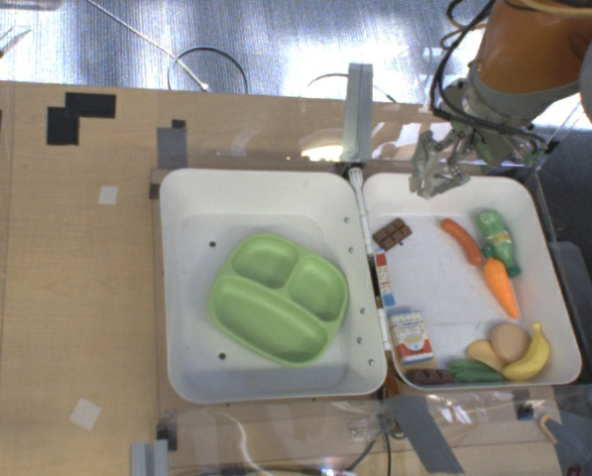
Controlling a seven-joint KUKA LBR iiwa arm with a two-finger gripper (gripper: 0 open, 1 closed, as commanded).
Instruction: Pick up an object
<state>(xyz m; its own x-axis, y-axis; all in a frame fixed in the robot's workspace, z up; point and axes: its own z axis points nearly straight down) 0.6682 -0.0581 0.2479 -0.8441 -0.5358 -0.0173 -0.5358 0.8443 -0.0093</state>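
My gripper [439, 177] hangs over the far edge of the right bin [429, 286], open, with nothing between its fingers. Below it in that bin lie a brown chocolate piece [392, 233], a red chilli [461, 240], a green bottle [497, 241] and an orange carrot [501, 286]. At the bin's near end sit a small carton [410, 335], a tan egg-shaped item [509, 341], a yellow banana [533, 353] and a green pod [474, 370]. The chocolate piece is the closest thing to the gripper, a little in front and to its left.
The left bin [191, 256] holds a green divided plate [279, 296]. A raised divider [367, 256] separates the bins, with a grey post [358, 112] at its far end. A thin box [383, 278] lies along the divider, and a dark bar [429, 375] lies by the near rim.
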